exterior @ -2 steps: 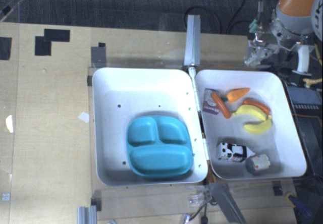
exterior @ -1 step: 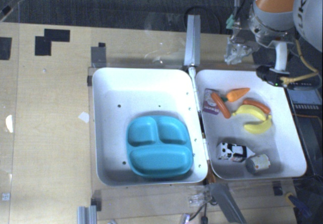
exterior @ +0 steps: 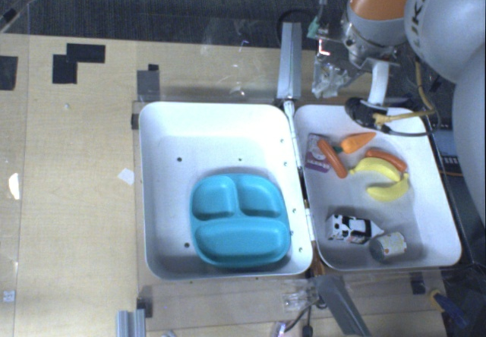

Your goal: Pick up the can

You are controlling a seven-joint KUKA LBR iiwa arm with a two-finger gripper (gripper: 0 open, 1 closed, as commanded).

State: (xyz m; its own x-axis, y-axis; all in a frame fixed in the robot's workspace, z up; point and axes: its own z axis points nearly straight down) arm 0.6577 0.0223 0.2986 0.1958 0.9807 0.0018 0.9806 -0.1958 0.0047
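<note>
The grey arm point(exterior: 444, 1), lettered "KA" where readable, hangs its gripper point(exterior: 331, 77) above the right white bin point(exterior: 448, 240); finger state unclear. One small grey metal can point(exterior: 388, 246) lies on its side at the bin's near edge, beside one black-and-white cow toy point(exterior: 349, 228).

Both bins point(exterior: 152, 176) are white. The divided tray point(exterior: 239, 219) is bright blue. The banana point(exterior: 383, 177) is yellow, the carrot point(exterior: 357, 143) orange, the sausage point(exterior: 332, 158) reddish-orange. The toy cow point(exterior: 349, 228) is patched black and white, and the can point(exterior: 388, 246) is dull grey.
</note>
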